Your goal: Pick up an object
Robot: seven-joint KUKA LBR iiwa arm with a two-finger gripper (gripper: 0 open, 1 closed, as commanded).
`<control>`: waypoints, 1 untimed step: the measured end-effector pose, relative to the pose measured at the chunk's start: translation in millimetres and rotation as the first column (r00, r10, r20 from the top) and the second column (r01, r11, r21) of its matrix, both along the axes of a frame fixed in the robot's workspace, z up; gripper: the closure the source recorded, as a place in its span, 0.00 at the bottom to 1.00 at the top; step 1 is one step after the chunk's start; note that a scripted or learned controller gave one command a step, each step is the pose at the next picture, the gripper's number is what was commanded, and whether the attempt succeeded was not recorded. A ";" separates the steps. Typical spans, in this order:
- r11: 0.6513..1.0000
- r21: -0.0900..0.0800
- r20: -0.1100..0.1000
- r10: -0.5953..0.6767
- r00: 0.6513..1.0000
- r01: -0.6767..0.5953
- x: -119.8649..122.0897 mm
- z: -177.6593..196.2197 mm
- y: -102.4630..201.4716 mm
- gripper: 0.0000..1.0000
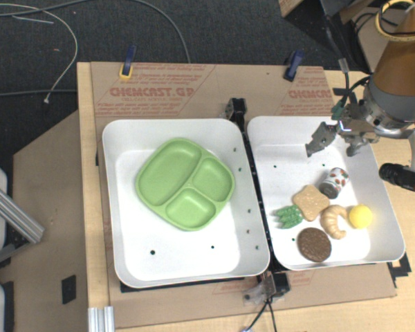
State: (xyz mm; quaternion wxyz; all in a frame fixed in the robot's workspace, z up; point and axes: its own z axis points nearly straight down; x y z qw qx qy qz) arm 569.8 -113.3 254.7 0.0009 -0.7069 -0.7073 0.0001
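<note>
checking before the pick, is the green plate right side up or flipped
Right side up: the green plate shows its three hollow compartments facing up in the left bin.

We see a cardboard sheet (214, 81) covering the bench; beyond its far edge lies dark carpet (194, 19) crossed by a grey cable (76, 43), with two blue clamps (128, 59) on that edge.

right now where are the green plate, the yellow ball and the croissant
green plate (185, 183), camera view, middle ridge
yellow ball (360, 216), camera view, centre
croissant (334, 221), camera view, middle of the curve
</note>
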 end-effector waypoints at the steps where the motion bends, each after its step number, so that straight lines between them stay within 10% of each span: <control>1: 1.000 0.002 -0.007 -0.001 1.000 0.001 1.6 -62.0 5.7 0.00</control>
